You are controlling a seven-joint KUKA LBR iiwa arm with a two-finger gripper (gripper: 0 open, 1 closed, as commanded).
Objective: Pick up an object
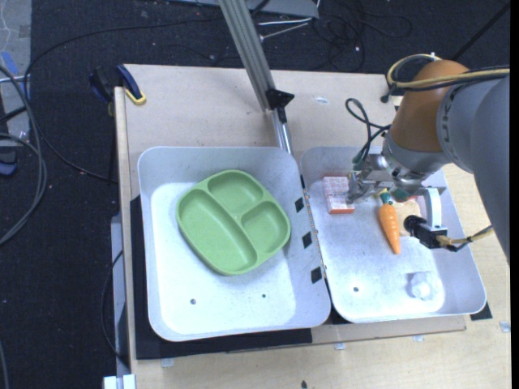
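Note:
In the right bin [381,286] lie a small pink-and-white box with an orange edge [336,194], an orange carrot with a green top [390,226] and a small pale translucent piece [419,285]. My gripper [362,186] hangs low over the far part of this bin, between the box on its left and the carrot on its right. It sits very close to the box's right edge. Nothing shows between its fingers.
The left bin [166,298] holds a green divided plate [233,220]. A slanted metal pole [247,39] rises behind the bins. The near half of the right bin has open floor around the pale piece.

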